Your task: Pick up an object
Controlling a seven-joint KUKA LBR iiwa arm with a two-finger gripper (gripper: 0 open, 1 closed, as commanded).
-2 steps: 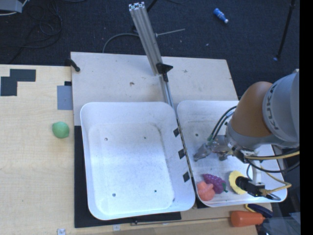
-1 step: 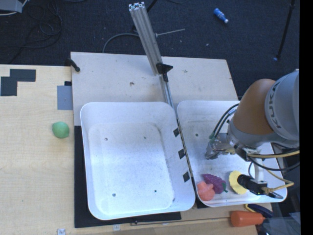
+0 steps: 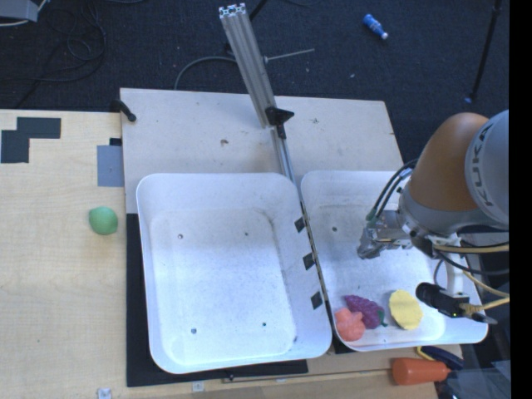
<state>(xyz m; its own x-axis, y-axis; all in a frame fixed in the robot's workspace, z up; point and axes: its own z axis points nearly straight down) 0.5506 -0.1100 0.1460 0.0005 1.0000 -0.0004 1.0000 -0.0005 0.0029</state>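
Claw (image 3: 371, 248) hangs over the right bin (image 3: 332, 202), can't tell its state. Lower right of that bin: yellow disc (image 3: 405, 309), purple lump (image 3: 363, 307), orange-red blob (image 3: 350, 325), bunched close together.

I see three objects (image 3: 371, 314) lying together at the near edge of the right bin (image 3: 341, 210); the gripper (image 3: 371, 246) hangs behind them.
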